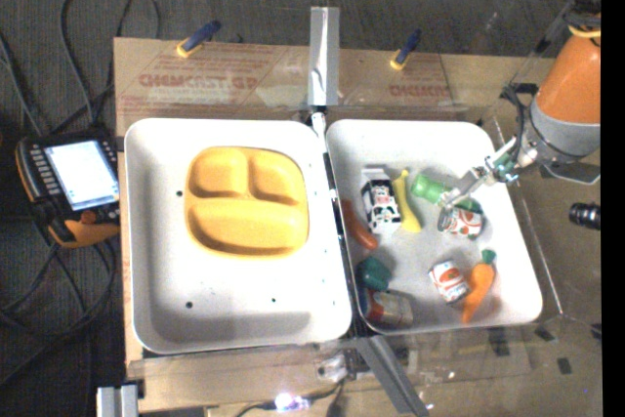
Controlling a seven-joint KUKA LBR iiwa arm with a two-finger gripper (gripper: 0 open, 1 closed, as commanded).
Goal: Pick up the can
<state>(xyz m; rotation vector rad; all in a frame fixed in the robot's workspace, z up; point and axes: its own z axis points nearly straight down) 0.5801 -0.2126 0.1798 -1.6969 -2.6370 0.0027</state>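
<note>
Nearest the camera, noted a dull grey-brown metal cylinder (393, 311) lying on its side against the front wall of the right shallow white bin (508, 312). Just behind it, saw a dark teal rounded toy (372, 271). To its right, found a small red-and-white printed can (449, 280) touching an orange plastic carrot (477, 286). Further back, counted a second red-and-white can (466, 223), a green plastic piece (427, 187), a yellow banana-like piece (406, 202), a white carton with black print (382, 201) and a red-orange long piece (357, 226) by the left wall. Placed the two-finger gripper (452, 200) just beside the second can, at its upper left edge; could not tell whether spread or pressed together, nor whether touching. In the left shallow white bin (156, 308), saw only a yellow plastic compartment tray (247, 200).
</note>
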